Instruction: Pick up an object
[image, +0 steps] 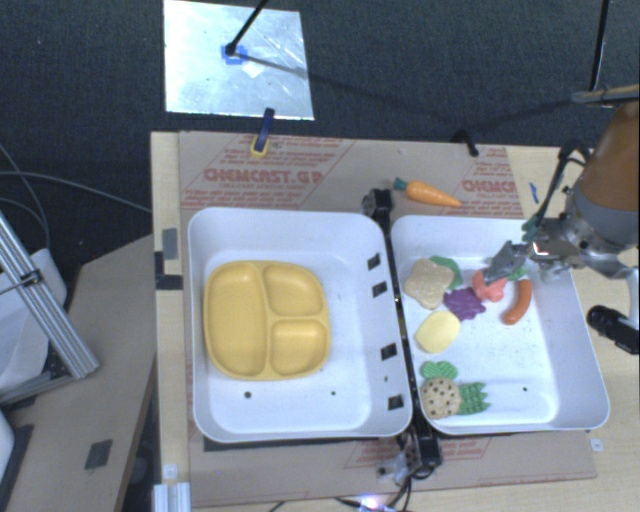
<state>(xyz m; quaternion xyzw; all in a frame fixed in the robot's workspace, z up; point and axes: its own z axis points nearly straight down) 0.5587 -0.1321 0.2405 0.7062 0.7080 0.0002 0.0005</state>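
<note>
Desk (330, 165): cardboard-lined surface across the middle of the frame, carrying both bins.

Left bin (220, 230): white, shallow, centre-left of the frame; held a yellow divided tray (266, 320).

Right bin (570, 390): white, shallow, centre-right; held all the loose toy food.

Arm (610, 190): grey with an orange band, entered from the right edge, upper right of the frame.

Gripper (503, 265): dark, hung low over the upper middle of the right bin. Whether its fingers stood spread or pressed together could not be told; nothing was seen pinched.

Red-pink piece (488, 288): directly below the gripper tip in the frame, touching or nearly so; judged the nearest candidate for the pick.

Orange sausage (517, 301): just right of the red-pink piece, long axis running upper right to lower left.

Purple grapes (464, 303): just left of and below the red-pink piece.

Carrot (428, 193): on the desk above the right bin.
</note>
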